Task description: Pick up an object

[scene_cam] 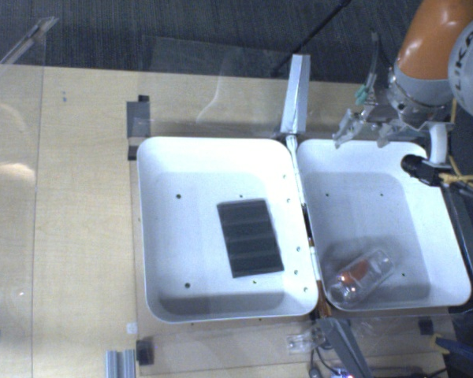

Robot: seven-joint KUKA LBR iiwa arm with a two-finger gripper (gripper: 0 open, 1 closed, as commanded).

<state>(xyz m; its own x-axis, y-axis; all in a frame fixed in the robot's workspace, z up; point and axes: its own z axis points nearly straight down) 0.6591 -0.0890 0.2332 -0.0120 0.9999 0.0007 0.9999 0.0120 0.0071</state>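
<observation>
right, the gripper [361,124] hangs at the top right, above the far rim of the right bin [445,235], with the grey arm [441,46] and its orange band just behind it toward the right edge. whether the gripper is spread or pressed together, i cannot tell from this angle; the tip is small and blurred against the wood. nothing shows pinched in it.

below the gripper and a little to its right, well apart from it, a clear plastic bottle [363,273] lies on its side in the near part of the right bin, tilted across the floor with something reddish inside it. it rests close to the bin's near wall.

down and to the left of the gripper, across the shared rim, sits the left bin [154,211]. a dark ribbed rectangular pad [250,238] lies flat near its middle, slightly turned, well apart from the gripper.

just left of the gripper, a pale upright post [296,93] stands where the two bins meet at their far corners. both bins rest side by side, touching, on the light wooden surface [71,211], which stretches away to the gripper's far left. a small dark bracket [139,120] sits on the surface at the left bin's far corner.
</observation>
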